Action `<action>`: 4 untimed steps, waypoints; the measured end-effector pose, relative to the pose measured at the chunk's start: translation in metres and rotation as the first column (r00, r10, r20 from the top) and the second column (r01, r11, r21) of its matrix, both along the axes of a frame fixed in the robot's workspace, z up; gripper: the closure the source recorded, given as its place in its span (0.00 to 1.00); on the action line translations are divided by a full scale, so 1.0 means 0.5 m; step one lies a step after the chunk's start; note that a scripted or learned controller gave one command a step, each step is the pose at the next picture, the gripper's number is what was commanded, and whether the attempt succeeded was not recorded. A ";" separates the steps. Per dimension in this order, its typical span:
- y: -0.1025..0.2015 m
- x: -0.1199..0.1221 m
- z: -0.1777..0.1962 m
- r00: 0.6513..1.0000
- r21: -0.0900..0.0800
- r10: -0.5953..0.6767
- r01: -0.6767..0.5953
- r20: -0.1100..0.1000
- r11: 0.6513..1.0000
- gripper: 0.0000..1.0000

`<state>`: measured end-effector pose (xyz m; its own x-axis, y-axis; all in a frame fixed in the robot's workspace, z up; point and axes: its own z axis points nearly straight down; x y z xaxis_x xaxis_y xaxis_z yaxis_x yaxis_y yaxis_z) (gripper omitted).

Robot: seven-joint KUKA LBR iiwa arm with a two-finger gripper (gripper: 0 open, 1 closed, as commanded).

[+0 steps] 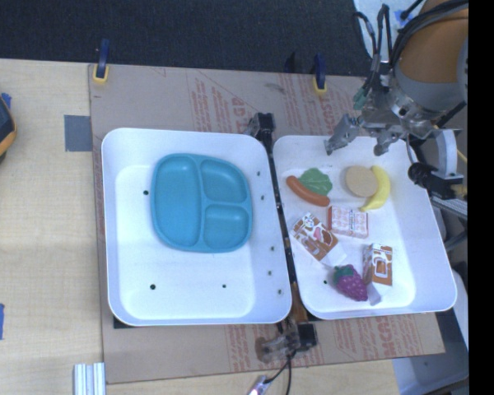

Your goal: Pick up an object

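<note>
The arm is seen entering from the upper right, orange band uppermost, wrist angled down over the far edge of the right bin. The gripper is held wide open, nothing between its fingers, above the bin's far rim. Just below it a banana is curled against a tan disc. A blue tray is set in the left bin.

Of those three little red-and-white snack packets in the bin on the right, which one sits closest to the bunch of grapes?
The packet at the lower right, just beside the purple grapes. The other two, the tilted one and the flat one, lie higher up.
</note>
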<state>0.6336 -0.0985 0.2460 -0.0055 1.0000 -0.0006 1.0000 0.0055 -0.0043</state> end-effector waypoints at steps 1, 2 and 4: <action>0.008 -0.010 -0.311 1.000 -0.001 0.000 0.000 -0.002 1.000 0.00; -0.014 0.046 -0.306 1.000 0.000 -0.001 0.001 0.002 1.000 0.00; 0.008 0.032 -0.285 1.000 -0.002 0.002 -0.002 -0.002 1.000 1.00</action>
<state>0.6497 -0.0947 0.1035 -0.0071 1.0000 -0.0024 1.0000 0.0071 -0.0066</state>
